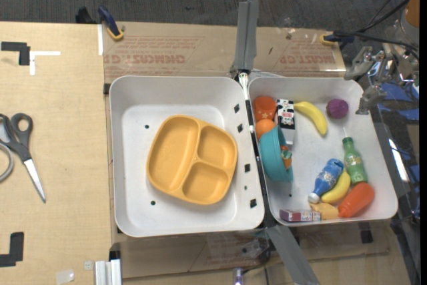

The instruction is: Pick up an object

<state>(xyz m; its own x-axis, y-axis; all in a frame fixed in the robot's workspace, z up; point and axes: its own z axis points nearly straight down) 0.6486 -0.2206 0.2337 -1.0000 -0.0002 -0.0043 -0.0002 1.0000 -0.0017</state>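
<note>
Beside the left bin (120,163) holding a divided plate (192,159), the right bin (383,163) holds toys; jaws' state unclear.

Left bin (127,163): yellow divided plate (192,159). Right bin (380,163): banana (312,117), purple ball (337,108), teal bowl (275,155), green bottle (353,161). Scissors (24,150) far left.
</note>
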